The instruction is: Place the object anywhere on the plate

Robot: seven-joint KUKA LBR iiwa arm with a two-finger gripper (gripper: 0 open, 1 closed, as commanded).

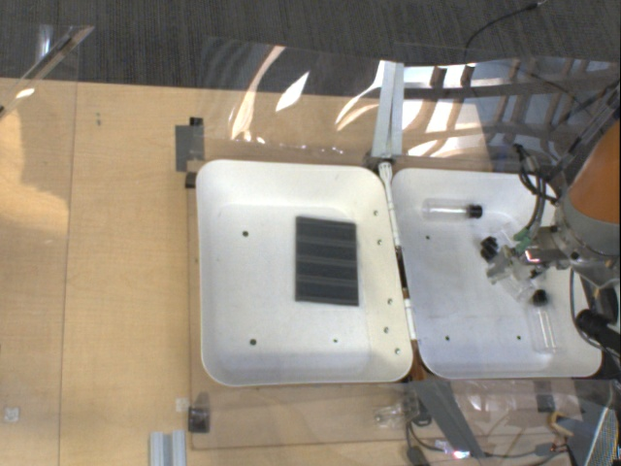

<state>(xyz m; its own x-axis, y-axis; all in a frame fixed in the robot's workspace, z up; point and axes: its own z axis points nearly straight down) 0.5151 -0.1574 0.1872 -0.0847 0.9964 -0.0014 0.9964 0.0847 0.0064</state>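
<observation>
A clear plastic tube with a black cap [452,209] lies in the upper part of the right white bin [456,343] while the pincer [511,259] hovers low just below it, its grip state impossible to tell, and a dark grey ribbed rectangular plate [327,260] sits mid-frame in the left white bin [233,348].

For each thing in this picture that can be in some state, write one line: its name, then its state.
Dark ribbed plate: lying flat in the middle of the left bin, nothing on it.
Clear tube with a dark cap: lying on its side near the far wall of the right bin, not on the plate.
Gripper: low over the right bin, finger state unclear.
</observation>
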